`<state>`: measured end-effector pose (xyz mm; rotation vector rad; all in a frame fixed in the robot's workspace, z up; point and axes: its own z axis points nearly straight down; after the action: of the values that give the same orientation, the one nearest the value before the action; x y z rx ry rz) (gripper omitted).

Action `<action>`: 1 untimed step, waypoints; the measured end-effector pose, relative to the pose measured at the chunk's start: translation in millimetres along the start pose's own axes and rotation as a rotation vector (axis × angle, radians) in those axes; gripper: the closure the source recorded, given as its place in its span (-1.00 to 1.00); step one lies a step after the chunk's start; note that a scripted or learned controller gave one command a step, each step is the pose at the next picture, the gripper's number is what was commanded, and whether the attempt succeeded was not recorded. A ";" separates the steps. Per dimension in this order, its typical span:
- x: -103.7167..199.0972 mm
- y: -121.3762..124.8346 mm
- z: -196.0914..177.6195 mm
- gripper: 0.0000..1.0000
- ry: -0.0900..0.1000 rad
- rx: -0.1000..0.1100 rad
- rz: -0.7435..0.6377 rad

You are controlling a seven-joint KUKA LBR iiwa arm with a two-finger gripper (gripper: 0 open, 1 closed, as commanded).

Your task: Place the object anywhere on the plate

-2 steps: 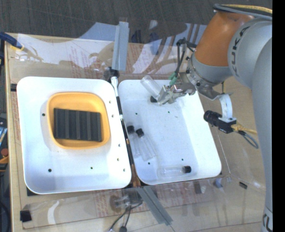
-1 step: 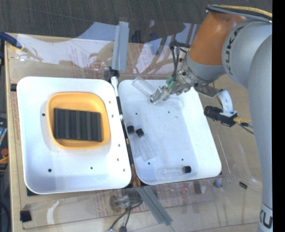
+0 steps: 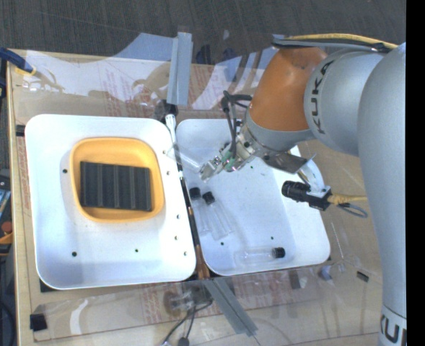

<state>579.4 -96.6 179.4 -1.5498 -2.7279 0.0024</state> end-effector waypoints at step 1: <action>40.1 -5.5 -52.8 1.00 -0.004 -0.003 -0.139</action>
<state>554.3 -65.0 232.3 -1.3593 -2.8327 0.0008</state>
